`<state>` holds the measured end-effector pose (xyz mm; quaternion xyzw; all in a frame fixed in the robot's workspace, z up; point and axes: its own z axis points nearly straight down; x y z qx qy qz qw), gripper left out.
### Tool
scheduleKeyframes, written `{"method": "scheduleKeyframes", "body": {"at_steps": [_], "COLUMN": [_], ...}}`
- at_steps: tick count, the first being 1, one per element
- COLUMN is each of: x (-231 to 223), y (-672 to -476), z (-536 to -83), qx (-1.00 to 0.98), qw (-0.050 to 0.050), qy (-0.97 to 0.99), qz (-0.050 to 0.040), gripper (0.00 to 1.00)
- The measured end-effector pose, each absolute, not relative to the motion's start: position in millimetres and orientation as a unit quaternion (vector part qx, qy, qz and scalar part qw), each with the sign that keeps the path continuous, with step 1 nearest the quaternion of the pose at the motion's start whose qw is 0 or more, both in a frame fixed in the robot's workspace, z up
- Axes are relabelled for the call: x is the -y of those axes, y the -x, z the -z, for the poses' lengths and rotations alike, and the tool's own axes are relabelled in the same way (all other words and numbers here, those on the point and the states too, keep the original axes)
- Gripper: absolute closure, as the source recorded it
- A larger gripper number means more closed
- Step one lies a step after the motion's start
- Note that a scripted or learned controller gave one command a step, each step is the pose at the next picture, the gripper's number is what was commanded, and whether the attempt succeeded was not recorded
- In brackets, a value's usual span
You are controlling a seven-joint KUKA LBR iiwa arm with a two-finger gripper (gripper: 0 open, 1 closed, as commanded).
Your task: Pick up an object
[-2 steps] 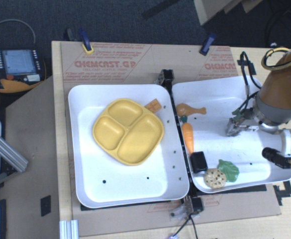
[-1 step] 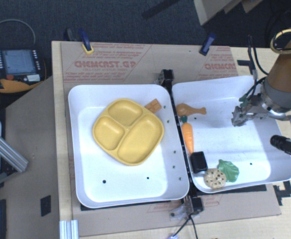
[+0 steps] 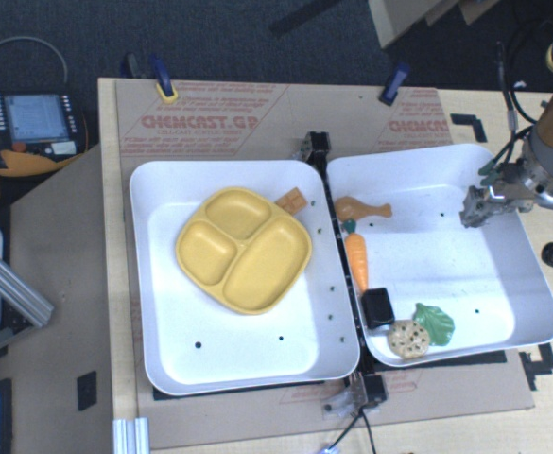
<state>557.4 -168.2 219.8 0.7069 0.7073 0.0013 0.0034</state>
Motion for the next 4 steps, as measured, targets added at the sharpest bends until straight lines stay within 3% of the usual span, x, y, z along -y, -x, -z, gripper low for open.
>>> {"method": "scheduleKeyframes", "body": {"at_steps": [1,2,4], "x": [169,121,15], "y": [-558.7,-558.6,-572.1], "z": [-274,-257,-229], "qx": [-0.708,-0.708,-0.709], "qw": [0.004,-0.001,-0.002], "qy": [-0.707,-0.706,-0.705], "qz": [-0.0017,0.0004,0.0007], "gripper": [1.00,1.00,1.00]}}
